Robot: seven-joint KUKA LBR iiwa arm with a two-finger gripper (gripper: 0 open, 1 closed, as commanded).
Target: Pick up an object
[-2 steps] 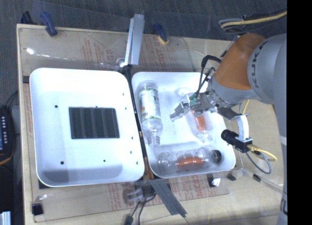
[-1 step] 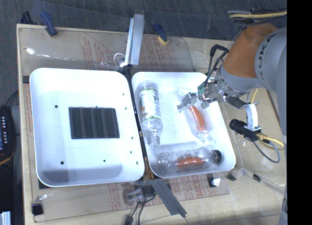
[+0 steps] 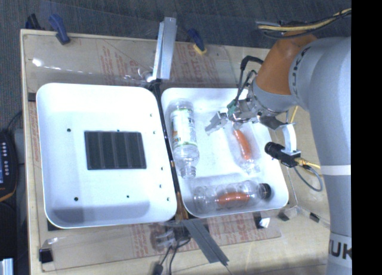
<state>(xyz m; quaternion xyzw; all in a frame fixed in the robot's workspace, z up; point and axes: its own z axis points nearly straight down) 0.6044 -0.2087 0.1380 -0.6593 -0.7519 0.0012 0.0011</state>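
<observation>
In the right bin (image 3: 274, 199), a clear plastic bottle (image 3: 230, 195) with orange contents lies along the near wall, a similar one (image 3: 245, 147) sits mid-bin, a labelled bottle (image 3: 182, 138) lies left, its print unreadable, and the hand (image 3: 222, 120) hovers farther back, grip impossible to tell.

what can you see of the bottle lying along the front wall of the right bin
The bottle is clear plastic, looks crinkled, and lies on its side along the front wall of the right bin. Its dark cap points toward the arm's side. Something orange shows through its middle. A second clear bottle's end lies close to its base.
</observation>
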